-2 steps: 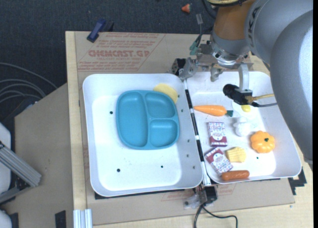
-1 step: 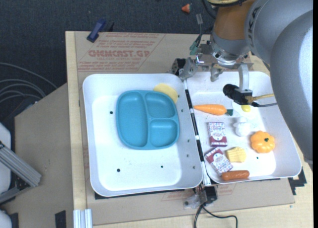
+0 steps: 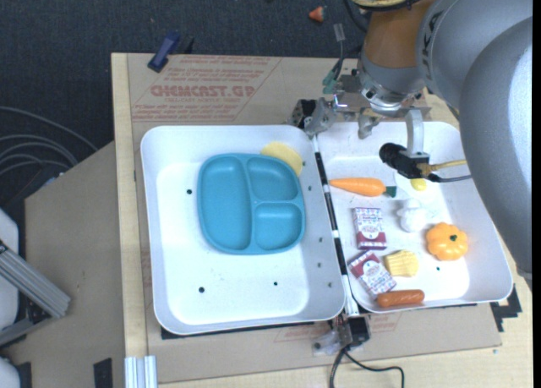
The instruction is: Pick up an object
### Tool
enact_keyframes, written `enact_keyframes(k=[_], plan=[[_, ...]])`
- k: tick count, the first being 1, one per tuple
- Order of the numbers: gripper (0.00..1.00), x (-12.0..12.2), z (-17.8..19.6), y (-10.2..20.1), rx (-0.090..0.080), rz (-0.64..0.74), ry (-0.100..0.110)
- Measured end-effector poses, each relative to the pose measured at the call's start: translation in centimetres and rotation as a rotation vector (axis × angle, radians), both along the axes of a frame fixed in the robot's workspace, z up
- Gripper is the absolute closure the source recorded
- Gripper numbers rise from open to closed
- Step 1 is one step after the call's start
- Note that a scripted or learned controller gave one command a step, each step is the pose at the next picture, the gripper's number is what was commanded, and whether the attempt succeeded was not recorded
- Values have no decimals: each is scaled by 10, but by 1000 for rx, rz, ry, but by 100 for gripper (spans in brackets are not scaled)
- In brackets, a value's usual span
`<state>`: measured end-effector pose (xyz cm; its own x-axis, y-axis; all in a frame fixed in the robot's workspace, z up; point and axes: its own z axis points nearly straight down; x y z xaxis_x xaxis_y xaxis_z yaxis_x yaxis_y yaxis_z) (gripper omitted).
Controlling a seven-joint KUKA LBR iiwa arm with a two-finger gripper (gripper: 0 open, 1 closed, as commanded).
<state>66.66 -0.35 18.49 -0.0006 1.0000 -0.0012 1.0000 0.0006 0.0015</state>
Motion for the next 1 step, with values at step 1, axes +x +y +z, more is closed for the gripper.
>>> enact_keyframes(k=[1], plan=[[0, 0, 0, 0, 0, 0, 0]])
